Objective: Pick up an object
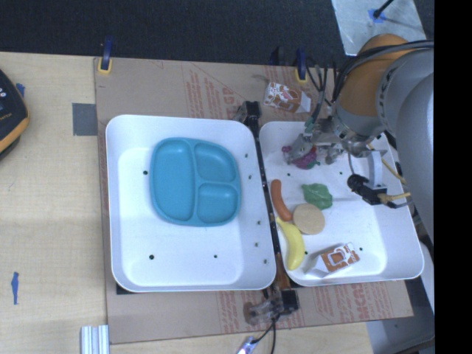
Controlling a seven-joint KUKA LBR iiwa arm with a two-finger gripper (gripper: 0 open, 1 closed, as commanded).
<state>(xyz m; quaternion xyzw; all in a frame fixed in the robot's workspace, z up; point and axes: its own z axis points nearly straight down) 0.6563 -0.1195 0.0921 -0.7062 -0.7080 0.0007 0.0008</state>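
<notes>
The right bin [398, 260] holds a red-orange sausage [279, 199], a yellow banana [293, 245], a tan round cookie [309, 219], a green leafy piece [318, 195], a small brown and white carton [333, 259] and a purple item [305, 158]. My gripper [304, 150] is low at the bin's far left corner, right over the purple item. The fingers touch or cover part of it, and I cannot tell whether they grip it.
The left bin [129, 257] holds a blue divided plate [195, 181]. A small snack packet [284, 96] lies on the cardboard behind the right bin. The grey arm with its orange band [376, 80] and cables covers the right bin's far right side.
</notes>
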